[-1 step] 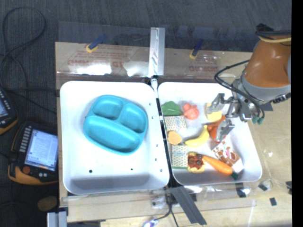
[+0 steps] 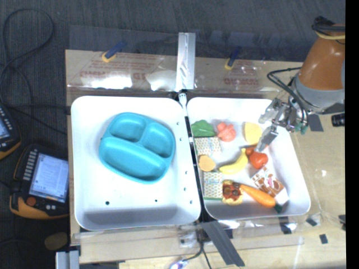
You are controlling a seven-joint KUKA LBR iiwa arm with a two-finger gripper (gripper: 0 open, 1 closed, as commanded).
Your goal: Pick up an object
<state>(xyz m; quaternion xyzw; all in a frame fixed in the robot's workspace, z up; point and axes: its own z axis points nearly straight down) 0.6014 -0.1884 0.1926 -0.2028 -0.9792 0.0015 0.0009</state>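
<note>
Overhead, two shallow white bins sit side by side on the bench. The left bin (image 2: pixel 84 206) holds a blue divided plate (image 2: pixel 137 145), lying tilted toward the upper part of the bin. The right bin (image 2: pixel 300 192) carries a cluster of toy foods. A green leafy piece (image 2: pixel 202 129) lies near the upper left corner, with a pink lumpy piece (image 2: pixel 226 131) just beside it and a yellow wedge (image 2: pixel 252 132) farther right. Below them a patterned card packet (image 2: pixel 207 145) rests against the bin's left wall, and a small orange round piece (image 2: pixel 207 163) sits under it. A banana (image 2: pixel 234 163) curves across the middle, its upper tip near a red tomato-like piece (image 2: pixel 257 159). Lower down lie a second patterned packet (image 2: pixel 213 185), a small pastry with red topping (image 2: pixel 231 191), a carrot (image 2: pixel 258 195) lying slantwise, and a white-and-red wrapped snack (image 2: pixel 270 184) by the right wall.

The grey arm with its orange band (image 2: pixel 325 58) reaches in from the right. Its gripper (image 2: pixel 266 142) hangs low over the right bin, tip pointing down-left, right above the tomato-like piece and beside the yellow wedge. Whether the fingers are spread or pressed together I cannot tell; nothing is plainly seen between them.
</note>
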